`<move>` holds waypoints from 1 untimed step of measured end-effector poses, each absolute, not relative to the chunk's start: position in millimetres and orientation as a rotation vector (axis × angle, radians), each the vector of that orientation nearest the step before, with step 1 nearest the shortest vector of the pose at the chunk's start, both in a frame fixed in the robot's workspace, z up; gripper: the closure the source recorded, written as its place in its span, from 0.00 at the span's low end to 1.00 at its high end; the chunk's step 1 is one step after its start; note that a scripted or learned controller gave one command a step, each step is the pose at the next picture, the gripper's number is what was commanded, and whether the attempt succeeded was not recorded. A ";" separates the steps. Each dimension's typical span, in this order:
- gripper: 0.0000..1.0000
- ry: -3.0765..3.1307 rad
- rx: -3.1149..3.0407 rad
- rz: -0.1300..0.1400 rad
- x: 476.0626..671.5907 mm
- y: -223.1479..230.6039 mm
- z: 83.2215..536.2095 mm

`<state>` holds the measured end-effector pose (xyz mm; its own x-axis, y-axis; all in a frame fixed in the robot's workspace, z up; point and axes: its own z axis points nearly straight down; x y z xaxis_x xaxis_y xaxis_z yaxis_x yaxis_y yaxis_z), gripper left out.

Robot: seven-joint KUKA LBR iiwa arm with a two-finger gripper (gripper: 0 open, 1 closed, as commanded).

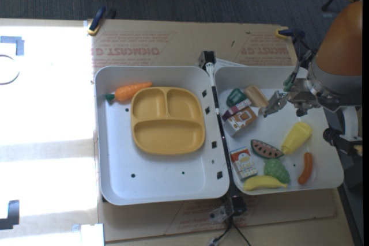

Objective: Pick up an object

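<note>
The claw (278,102) hangs over the far part of the right bin (331,184), grasping nothing; whether it is released or clenched cannot be told. Just right and nearer lies a yellow bottle (296,137), with an orange sausage (305,167) beyond it. Left of the claw sit small cartons (242,110). A watermelon slice (266,150), banana (265,182) and green vegetable (277,170) lie near. The left bin (155,184) holds a yellow divided plate (168,120) and a carrot (130,91).

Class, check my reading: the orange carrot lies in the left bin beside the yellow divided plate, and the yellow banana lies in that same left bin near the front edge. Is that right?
Not quite. The camera view shows the banana in the right bin, near its front edge beside the green vegetable. The rest holds: the carrot lies in the left bin beside the yellow divided plate.
</note>
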<state>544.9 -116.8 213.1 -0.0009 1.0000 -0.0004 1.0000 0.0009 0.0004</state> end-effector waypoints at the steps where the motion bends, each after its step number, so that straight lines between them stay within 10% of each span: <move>1: 0.00 2.214 2.230 0.000 477.6 -141.6 126.0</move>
